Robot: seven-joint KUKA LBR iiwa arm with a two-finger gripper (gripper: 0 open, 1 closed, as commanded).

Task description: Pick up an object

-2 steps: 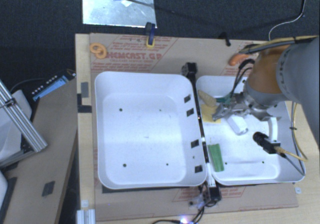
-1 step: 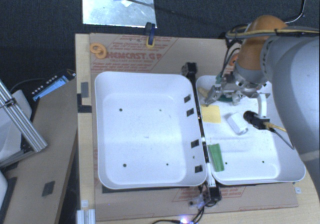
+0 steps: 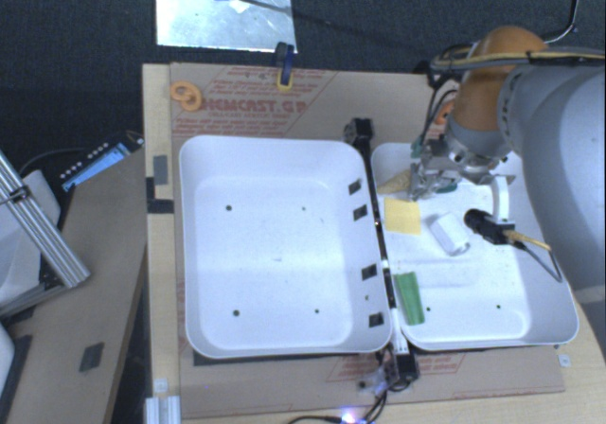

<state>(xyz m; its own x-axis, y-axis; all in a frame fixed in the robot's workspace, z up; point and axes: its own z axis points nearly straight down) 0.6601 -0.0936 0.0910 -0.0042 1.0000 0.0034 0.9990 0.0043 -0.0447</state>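
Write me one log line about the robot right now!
gripper: at right bin far end | near it: yellow square | also in bin: white cylinder, green block | held: cannot tell

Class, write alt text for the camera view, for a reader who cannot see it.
A grey robot's gripper hangs over the far end of the right white bin, which holds a yellow square, a white cylinder and a green block.

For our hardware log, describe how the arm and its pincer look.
The arm is a bulky, rounded casing in smooth grey. Above the wrist sits an orange band, then a grey metallic collar. Thin dark cables loop beside the wrist. The pincer is small and made of pale metal parts; finer detail is too small to tell.
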